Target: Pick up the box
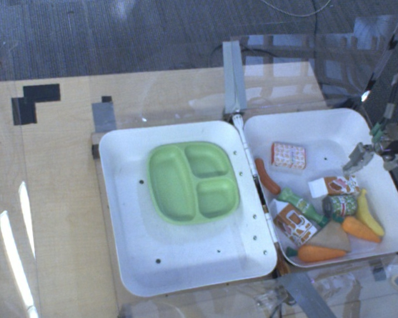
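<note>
Approach step: gripper [352, 161], jaw state indiscernible, hangs right of the box [289, 156]; next, centre above it.

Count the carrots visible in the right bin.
2. One carrot lies along the near edge of the right bin; the other carrot lies further right, beside the banana. The pile could hide more.
</note>
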### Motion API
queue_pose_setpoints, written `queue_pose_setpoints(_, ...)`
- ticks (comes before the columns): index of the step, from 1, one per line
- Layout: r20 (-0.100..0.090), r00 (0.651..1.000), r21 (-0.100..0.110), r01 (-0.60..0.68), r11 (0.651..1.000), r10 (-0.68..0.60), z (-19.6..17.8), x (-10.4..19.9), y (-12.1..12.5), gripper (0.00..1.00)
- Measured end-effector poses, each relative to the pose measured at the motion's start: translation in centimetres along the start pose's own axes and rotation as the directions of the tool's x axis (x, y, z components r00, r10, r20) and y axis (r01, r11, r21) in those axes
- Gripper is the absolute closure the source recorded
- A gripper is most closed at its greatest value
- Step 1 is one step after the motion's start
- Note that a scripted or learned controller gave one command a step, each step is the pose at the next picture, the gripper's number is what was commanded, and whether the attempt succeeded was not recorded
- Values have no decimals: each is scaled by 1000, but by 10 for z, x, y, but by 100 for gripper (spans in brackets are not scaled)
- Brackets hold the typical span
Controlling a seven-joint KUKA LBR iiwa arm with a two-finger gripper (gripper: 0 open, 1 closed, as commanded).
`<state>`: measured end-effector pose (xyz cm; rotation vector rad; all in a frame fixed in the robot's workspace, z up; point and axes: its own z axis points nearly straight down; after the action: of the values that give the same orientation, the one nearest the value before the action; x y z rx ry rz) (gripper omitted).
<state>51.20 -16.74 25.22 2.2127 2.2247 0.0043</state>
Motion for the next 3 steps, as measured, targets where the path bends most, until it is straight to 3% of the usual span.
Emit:
queue_pose_setpoints(1,-1,1000,1,6,1000,-6,117,31,59,0)
queue_pose_setpoints(2,0,1000,-8,13,1000,-13,163,83,95,0)
queue_pose_setpoints(3,-3,1000,-13,14,1000,-14,151,84,97,100)
